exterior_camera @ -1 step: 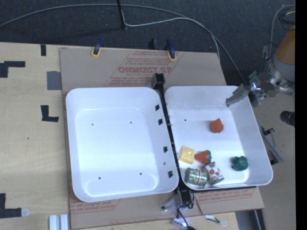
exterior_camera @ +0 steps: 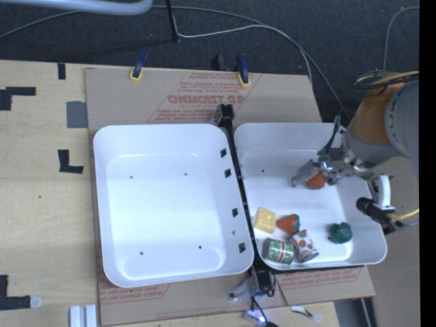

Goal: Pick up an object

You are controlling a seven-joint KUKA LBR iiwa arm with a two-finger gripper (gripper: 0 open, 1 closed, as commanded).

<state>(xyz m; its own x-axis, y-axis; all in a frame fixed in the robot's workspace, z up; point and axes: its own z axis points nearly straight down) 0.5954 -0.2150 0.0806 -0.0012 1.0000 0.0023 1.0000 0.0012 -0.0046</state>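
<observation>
The robot arm (exterior_camera: 381,125) reaches in from the right, and its claw (exterior_camera: 315,176) sits low in the right bin (exterior_camera: 272,138), near the middle of it. An orange thing (exterior_camera: 316,180) is right at the tips of the claw, touching them or very close. I cannot tell if the claw is open or closed, or if it really has the orange thing, because the parts are small and blurry there. The other toys lie nearer the front of the same bin: a yellow block (exterior_camera: 265,219), a red and green thing (exterior_camera: 289,223), a green can (exterior_camera: 278,251), a red and white can (exterior_camera: 305,246) and a dark green lump (exterior_camera: 340,232). The left bin (exterior_camera: 109,182) is beside it. What could go wrong? The orange thing looks small and round, so it may roll or pop out when the claw squeezes. If the claw only pinches its edge, it may drop when the arm lifts
</observation>
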